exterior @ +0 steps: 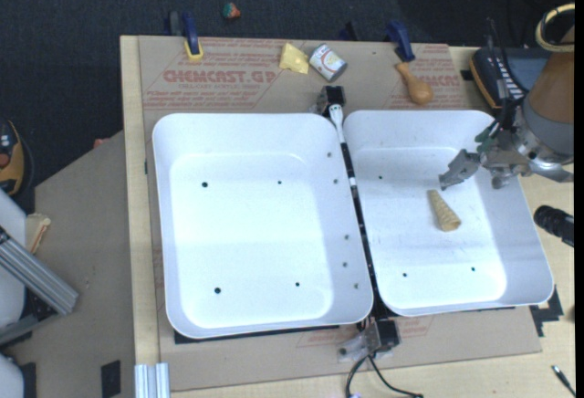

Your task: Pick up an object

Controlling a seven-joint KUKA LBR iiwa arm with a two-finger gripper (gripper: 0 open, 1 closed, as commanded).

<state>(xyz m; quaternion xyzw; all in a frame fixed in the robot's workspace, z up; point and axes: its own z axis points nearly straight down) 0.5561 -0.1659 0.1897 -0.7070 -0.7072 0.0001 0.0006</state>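
Observation:
A tan cone-shaped object (444, 210) lies in the right white bin (401, 136), a little right of the bin's middle. My gripper (475, 175) hangs over the bin's upper right part, just above and to the right of the cone and apart from it. Its fingers stand open, one finger (453, 172) pointing left toward the cone's narrow end, and there is nothing between them. The grey arm (547, 127) with its orange band enters from the right.
The left white bin (182, 141) sits beside the right one. On the board behind the bins lie a yellow piece (294, 58), a small white box (328, 62), a wooden-handled object (415, 84) and a black-tipped tool (333, 101). Blue clamps (192, 33) hold the board's back edge.

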